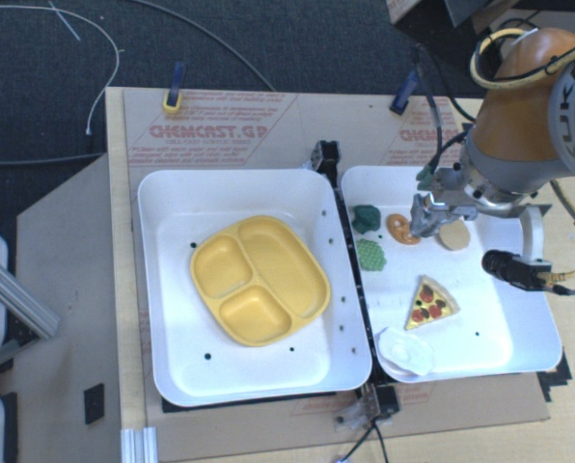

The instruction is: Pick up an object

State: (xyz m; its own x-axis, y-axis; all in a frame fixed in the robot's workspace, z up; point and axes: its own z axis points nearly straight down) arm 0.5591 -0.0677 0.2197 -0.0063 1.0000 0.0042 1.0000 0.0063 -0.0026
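Note:
My gripper (424,224) hangs over the back middle of the right bin (529,353), its tips just right of a small orange pretzel-like piece (399,229). A tan round piece (453,235) lies right beside it on the other side. A pizza slice toy (430,304) lies in the middle of that bin. Two green pieces, one dark (366,218) and one lighter (370,255), lie at the bin's left side. A white crumpled item (405,351) sits at the front left corner. Nothing shows between the fingers.
The left bin (172,355) holds a yellow divided tray (259,279). A black clamp (325,154) sits at the back between the two bins. Blue clips (176,83) hold the cardboard base at the back edge.

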